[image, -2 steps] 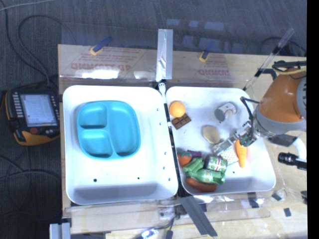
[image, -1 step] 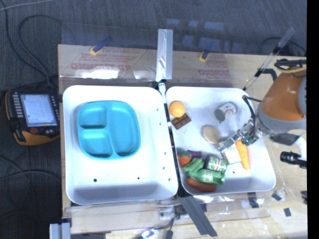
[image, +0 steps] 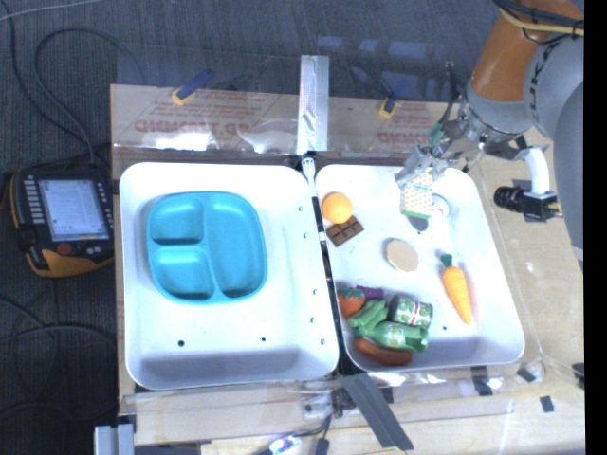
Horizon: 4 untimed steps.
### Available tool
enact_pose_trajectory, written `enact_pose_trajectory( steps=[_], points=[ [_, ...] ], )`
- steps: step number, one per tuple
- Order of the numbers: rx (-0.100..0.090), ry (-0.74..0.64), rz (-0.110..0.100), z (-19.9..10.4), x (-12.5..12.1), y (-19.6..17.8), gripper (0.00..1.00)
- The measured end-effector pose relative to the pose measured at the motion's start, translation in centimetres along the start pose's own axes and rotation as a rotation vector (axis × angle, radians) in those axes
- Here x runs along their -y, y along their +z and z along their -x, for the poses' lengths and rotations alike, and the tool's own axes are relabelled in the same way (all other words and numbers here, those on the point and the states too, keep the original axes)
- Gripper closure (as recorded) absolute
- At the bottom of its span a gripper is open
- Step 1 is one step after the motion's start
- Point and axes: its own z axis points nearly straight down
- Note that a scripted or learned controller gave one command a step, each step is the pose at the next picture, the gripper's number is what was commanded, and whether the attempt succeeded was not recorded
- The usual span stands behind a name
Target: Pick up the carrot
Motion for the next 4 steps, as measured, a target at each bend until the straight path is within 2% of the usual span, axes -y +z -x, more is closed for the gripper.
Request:
enact_pose_trajectory(
  steps=[1, 2, 3, 4],
  points=[
    [0.001, 0.001, 0.000, 0.1, 0.0, 0.0, 0.00],
    [-0.002, 0.201, -0.003, -2.3, 0.1, 3.2, 0.00],
    [-0.001, 0.386, -0.005, 2.2, 10.7, 8.7, 0.00],
    [-0.004, 0.228, 0.030, 3.0, 14.0, 10.7, 0.00]
  ],
)
